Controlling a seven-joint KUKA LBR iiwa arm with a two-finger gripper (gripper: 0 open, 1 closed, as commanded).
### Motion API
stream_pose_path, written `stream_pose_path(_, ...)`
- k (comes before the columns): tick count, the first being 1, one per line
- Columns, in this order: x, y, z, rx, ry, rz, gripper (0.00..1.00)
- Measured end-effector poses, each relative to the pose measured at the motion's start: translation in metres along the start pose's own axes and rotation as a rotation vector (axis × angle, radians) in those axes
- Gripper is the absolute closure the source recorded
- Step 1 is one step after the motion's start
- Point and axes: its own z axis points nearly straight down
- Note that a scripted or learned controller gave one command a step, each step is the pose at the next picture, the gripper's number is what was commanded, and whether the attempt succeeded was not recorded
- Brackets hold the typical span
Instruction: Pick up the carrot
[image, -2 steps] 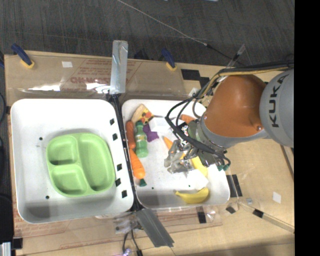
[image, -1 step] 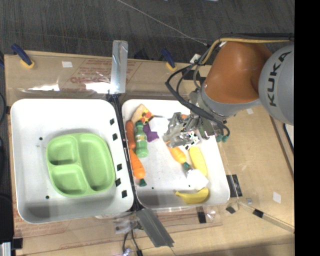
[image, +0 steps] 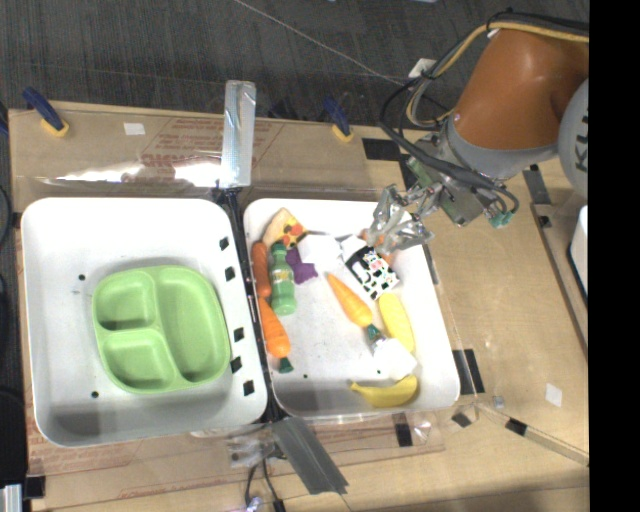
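An orange carrot (image: 350, 298) lies at a slant in the middle of the right bin (image: 440, 345). A second orange carrot-like piece with a green end (image: 275, 337) lies along that bin's left wall. My gripper (image: 397, 227) hangs over the bin's upper right corner, above and to the right of the middle carrot, close to a black-and-white patterned toy (image: 372, 272). Its fingers are open and nothing sits between them.
The right bin also holds a green bottle (image: 283, 287), a purple piece (image: 301, 266), a reddish sausage (image: 260, 265), a yellow piece (image: 397, 318), a banana (image: 386, 393) and a white piece (image: 395, 355). A green divided plate (image: 160, 327) rests in the left bin (image: 50, 400).
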Motion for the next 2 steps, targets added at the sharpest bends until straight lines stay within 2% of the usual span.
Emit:
stream_pose_path(1,-0.002,0.000,-0.011,0.002,-0.003,-0.004,1.00)
stream_pose_path(2,0.093,-0.007,-0.002,-0.005,0.005,-0.317,1.00)
